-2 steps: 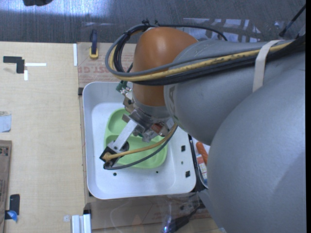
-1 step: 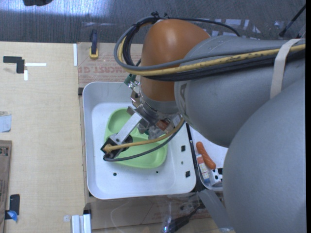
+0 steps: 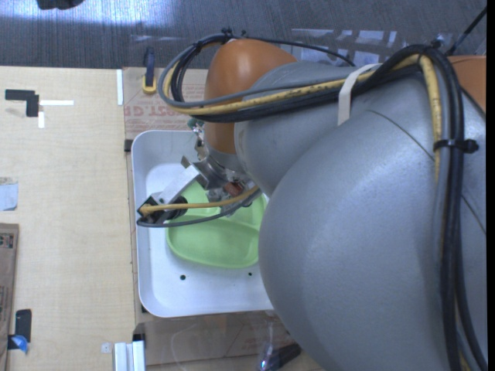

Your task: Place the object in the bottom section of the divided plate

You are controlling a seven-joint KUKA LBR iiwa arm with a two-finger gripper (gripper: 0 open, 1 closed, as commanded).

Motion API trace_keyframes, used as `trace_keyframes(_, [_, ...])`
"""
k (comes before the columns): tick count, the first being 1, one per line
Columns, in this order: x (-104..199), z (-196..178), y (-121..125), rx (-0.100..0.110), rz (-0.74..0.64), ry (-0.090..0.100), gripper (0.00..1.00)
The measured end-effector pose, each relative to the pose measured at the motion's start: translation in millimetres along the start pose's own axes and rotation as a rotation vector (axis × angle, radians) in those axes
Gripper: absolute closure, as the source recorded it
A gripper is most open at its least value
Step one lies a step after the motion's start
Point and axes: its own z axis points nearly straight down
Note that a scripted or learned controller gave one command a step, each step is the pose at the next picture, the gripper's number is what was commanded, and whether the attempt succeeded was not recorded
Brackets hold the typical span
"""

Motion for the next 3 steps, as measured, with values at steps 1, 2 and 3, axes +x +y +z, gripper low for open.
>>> trace_keyframes(1, [0.1,-0.3,0.1,0.0,0.0,0.001,0.0])
trace_keyframes(2, [-34.7,68.3,-30.4,0.001,-0.048,-0.001,0.0])
trace_keyframes(3, [14.1,-65.7,3.7,-0.002,-0.25,0.001,0.0])
